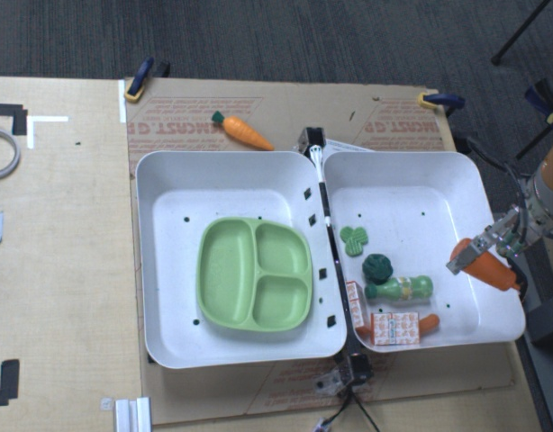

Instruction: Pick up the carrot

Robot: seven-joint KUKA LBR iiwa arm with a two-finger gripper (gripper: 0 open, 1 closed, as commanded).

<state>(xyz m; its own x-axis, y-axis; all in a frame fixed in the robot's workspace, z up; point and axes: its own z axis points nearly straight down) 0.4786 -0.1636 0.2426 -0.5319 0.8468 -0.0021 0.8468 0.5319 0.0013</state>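
While brown cardboard (385, 129) covers the bench, the fingers (493, 246) clamp a carrot (488, 268) above dark carpet.

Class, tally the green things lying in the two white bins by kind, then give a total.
Divided plate: 1
Bottle: 1
Small toy pieces: 2, a pale leaf shape and a dark green lump
Total: 4

We see even, fairly bright overhead light, with soft shadows inside the left bin (159, 268) along its rims. Mild glare whitens the right bin (412, 192) floor. Detail is soft throughout, blurrier toward the far right edge.
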